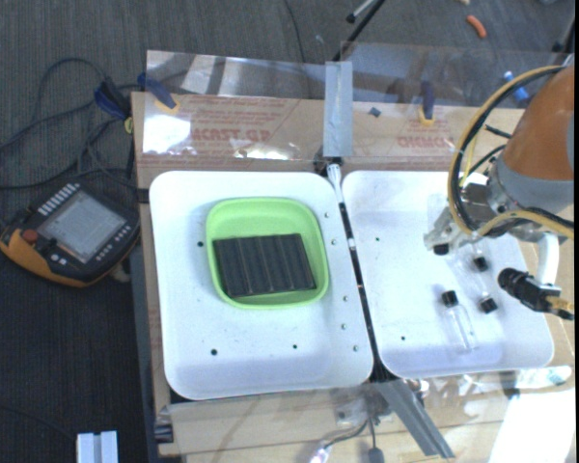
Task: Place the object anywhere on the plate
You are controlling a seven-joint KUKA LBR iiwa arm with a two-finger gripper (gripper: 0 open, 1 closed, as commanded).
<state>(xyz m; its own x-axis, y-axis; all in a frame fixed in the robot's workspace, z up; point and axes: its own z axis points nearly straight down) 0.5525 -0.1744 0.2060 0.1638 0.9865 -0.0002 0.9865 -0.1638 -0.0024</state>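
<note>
A green square plate rests in the left white bin. A dark grey ridged rectangular object lies flat on the plate, covering most of its floor. My gripper hangs over the right white bin, well to the right of the plate. It is open, with nothing between its fingers. The grey arm with its orange band comes in from the right edge.
A cardboard and clear plastic wall stands behind both bins. A raised seam divides them. Yellow and black cables loop around the wrist. A teach pendant lies on the floor to the left.
</note>
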